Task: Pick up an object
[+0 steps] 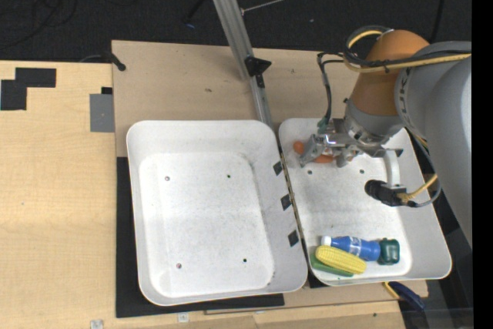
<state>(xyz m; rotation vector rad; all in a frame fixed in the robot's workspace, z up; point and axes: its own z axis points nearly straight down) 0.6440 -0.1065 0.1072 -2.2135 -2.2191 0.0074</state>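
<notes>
My gripper (326, 151) is low over the far left corner of the right bin (431, 262). A small orange object (298, 146) lies in that corner just left of the gripper, and another patch of orange (324, 159) shows right under the gripper's metal parts. At the near end of the same bin lie a yellow corn cob (340, 260), a blue bottle (360, 247) and a green piece (389, 251), well away from the gripper.
The left bin (146, 142) is separated from the right one by a rim with black clips (286, 201). A slanted aluminium rail (231, 27) rises behind the bins. A black part with a yellow cable (387, 192) hangs off the arm over the right bin.
</notes>
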